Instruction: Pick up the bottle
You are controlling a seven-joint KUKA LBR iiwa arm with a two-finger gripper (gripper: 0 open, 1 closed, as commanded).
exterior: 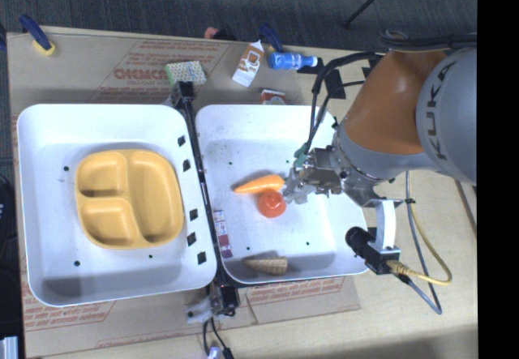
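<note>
A: Where is the bottle?

B: It is near the top of the frame, a bit right of the middle. It is blue with a white cap, and it lies on its side on the surface, above the right bin and outside it.

A: And where is the hand?

B: It is in the right bin, in the middle right of the frame. It is well apart from the bottle. Its tip is just beside an orange carrot and a small round red thing.

A: Is the hand holding something?

B: I cannot tell. The tip is small and dark, so I cannot see how it stands. It looks very close to the carrot's right end.

A: What else is in that bin?

B: A tan thing lies near the bottom edge, like a piece of bread.

A: What is in the left bin?

B: 1 yellow plate with 3 parts sits in the middle of it.

A: What is near the bottle?

B: A small white and brown carton lies just left of it. A green sponge is farther left. The big grey arm with its orange band comes in from the right of the frame.
</note>
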